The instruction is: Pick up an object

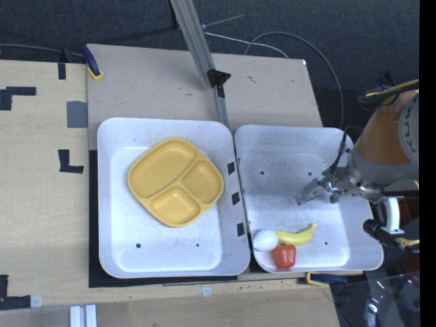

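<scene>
Camera view: the gripper hangs open, holding nothing, with the banana just below it.

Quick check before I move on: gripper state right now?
Gripper: cannot be told; it is low over the right bin, apart from the banana.

The scene is being lit evenly and fairly brightly from overhead, with no hard shadows being cast. The two white bins are being rendered slightly washed out, with faint speckling showing on their floors. A soft sheen is being reflected off the yellow divided plate. The dark floor beyond the tabletop is being left dim and grainy. Fine detail is being softened throughout by low resolution, and the claw is being shown indistinctly.
</scene>
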Robot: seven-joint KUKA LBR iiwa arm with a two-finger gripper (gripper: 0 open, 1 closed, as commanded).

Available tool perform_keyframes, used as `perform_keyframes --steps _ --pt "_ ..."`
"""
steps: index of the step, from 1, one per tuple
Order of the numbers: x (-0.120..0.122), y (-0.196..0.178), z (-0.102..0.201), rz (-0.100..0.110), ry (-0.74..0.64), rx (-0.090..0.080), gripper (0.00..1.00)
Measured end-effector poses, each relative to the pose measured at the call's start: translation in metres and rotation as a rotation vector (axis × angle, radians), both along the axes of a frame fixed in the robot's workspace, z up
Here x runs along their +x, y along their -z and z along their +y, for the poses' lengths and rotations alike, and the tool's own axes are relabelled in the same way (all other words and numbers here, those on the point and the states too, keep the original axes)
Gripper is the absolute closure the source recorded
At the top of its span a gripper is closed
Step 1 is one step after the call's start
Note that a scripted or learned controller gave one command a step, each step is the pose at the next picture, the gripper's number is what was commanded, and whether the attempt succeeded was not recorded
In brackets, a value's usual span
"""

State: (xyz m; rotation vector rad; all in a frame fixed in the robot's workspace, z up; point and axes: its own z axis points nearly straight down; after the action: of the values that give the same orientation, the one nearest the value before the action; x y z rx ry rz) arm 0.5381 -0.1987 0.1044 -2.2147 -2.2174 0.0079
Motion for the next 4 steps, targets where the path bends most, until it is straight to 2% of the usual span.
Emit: perform_keyframes --steps 1,2,4 --pt "0.0 0.015 0.0 -0.008 0.0 -0.003 0.0" --pt "0.0 0.005 0.001 -0.008 -0.001 -0.003 1.0" --pt "0.009 -0.085 -0.012 -0.013 0.0 -0.004 1.0"
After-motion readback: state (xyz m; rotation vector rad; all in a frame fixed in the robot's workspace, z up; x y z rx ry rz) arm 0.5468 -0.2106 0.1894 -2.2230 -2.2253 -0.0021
